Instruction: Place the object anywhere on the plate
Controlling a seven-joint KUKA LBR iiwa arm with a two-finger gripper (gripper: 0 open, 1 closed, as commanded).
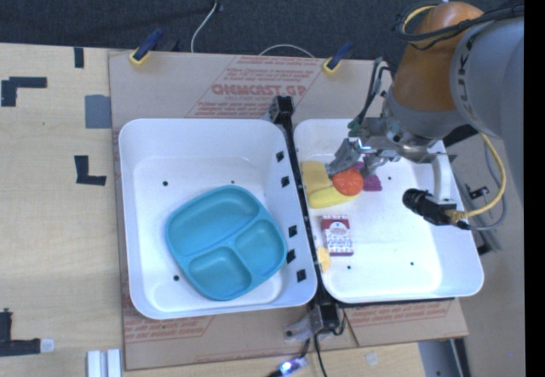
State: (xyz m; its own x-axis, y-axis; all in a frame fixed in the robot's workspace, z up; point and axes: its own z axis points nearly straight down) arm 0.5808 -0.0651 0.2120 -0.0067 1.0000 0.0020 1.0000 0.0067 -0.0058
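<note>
Gripper [351, 164] over orange object [347, 183], grip unclear; yellow object [318, 185] lengthwise toward plate [225, 241].

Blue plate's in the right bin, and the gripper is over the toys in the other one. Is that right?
Not quite. The camera view shows the blue plate in the left bin, not the right. The gripper is over the yellow, orange and purple toys in the right bin.
</note>
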